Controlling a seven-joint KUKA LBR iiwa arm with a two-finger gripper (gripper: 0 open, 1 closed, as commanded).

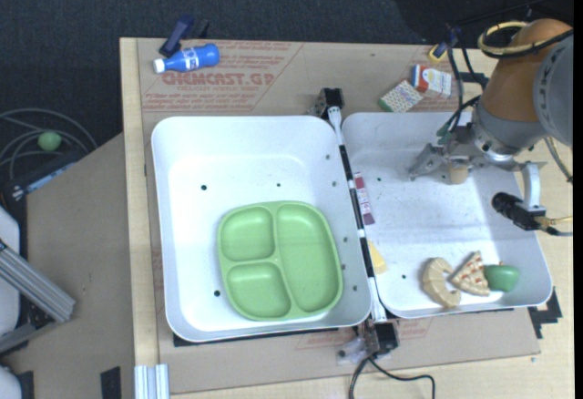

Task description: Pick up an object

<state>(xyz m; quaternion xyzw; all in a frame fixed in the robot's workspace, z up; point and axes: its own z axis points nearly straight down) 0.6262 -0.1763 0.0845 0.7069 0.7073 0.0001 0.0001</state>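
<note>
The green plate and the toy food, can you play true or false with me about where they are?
1. The green plate lies in the left bin. True.
2. The pizza slice lies on the green plate. False: it lies in the right bin.
3. The plate has three sections. True.
4. The blue bottle is inside a bin. False: it lies on the bench behind the bins.

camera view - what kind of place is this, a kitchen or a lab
Likely a robotics lab, not a kitchen: two white bins on a bench, a grey arm with its gripper reaching in, toy food like the pizza slice, loose cables on carpet.
</note>
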